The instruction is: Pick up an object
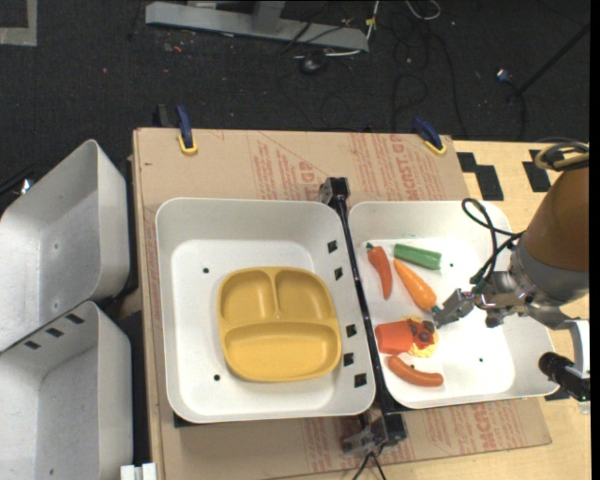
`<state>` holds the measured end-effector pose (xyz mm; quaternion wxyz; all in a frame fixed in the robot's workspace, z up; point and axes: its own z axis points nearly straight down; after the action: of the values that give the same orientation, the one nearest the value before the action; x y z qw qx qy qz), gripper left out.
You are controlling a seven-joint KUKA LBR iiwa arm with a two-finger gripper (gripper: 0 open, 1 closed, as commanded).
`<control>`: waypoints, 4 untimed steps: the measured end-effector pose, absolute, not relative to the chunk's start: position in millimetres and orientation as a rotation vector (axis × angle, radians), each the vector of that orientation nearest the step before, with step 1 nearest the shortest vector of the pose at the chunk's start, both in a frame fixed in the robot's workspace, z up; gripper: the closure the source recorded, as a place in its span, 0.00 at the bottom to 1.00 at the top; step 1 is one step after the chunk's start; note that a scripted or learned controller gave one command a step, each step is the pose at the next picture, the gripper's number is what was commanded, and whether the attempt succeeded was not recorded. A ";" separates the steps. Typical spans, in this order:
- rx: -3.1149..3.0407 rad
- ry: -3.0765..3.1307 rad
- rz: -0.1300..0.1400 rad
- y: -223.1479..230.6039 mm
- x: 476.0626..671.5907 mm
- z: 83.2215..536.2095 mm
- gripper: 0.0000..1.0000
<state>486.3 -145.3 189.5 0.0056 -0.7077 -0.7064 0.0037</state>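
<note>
My gripper [434, 325] hangs low beside the red toy [401, 336] (whether open or closed I cannot tell), so reaching is underway; next, closing squarely on it.

Brown cardboard sheet with red print [281, 173] covers the table top, two shallow white plastic bins side by side on it. Left white bin [187, 281] holds a yellow three-compartment plastic tray [278, 323], roughly centred in the bin, two small compartments toward the far edge, one long compartment toward the near edge. Right white bin [487, 375] touches the left one along a black divider strip [354, 300]. Two blue-and-yellow clamps at the table's far edge: one at far-left corner [186, 131], one toward far-right [429, 136]. Two white angled bins [56, 272] stacked off the table's left edge. Dark floor beyond, loose black cables [412, 89], grey metal bar [253, 23].
</note>
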 end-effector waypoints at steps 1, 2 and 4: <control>-2.220 -2.222 0.001 -145.1 489.4 195.1 0.00; -2.220 -2.215 0.005 -146.7 487.1 131.2 0.00; -2.227 -2.222 -0.012 -145.8 490.9 106.8 1.00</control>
<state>490.9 -145.8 106.8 -0.0023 -0.7079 -0.7063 -0.0038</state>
